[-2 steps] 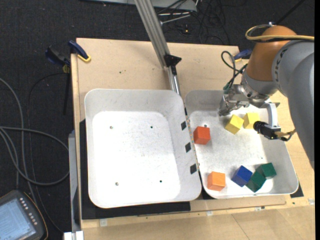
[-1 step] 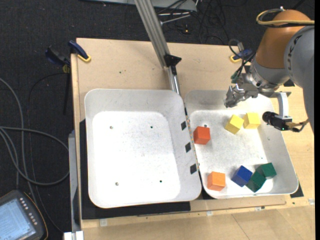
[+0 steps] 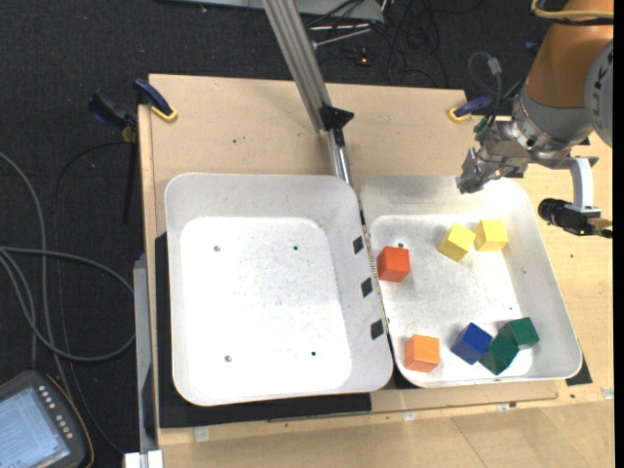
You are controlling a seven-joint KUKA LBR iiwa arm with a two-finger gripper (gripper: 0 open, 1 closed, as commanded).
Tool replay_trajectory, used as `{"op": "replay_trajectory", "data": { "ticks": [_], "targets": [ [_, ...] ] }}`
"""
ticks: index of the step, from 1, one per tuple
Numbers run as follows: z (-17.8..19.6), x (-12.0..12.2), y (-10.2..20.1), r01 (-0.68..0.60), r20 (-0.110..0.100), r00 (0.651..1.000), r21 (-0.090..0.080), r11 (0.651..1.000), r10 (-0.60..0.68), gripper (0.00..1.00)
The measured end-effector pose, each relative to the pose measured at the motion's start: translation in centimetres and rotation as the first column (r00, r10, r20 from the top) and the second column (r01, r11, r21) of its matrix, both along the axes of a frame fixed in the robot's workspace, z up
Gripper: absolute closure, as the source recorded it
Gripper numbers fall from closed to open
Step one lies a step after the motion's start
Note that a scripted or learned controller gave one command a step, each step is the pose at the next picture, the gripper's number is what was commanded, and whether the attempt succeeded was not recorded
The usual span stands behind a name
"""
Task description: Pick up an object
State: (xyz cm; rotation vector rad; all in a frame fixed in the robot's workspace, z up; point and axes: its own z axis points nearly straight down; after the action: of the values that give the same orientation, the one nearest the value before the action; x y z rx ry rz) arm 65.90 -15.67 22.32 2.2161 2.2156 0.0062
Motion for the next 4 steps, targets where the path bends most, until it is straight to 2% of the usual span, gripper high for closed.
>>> {"op": "replay_trajectory", "data": {
  "ticks": [1,2,3,4],
  "targets": [
    [3.0,0.1,0.0,-0.003,-0.002,1.0,0.001,1.0,0.003,1.0],
    [3.8,-2.6,4.7,-0.007,-0.008,1.0,0.004,1.0,0.007,1.0],
    [2.2,-5.2,9.2,-0.007,-0.011,1.0,0.004,1.0,0.007,1.0],
    [2.9,-8.0,14.0,-0.008,-0.01,1.0,0.005,1.0,0.008,1.0]
  ]
}}
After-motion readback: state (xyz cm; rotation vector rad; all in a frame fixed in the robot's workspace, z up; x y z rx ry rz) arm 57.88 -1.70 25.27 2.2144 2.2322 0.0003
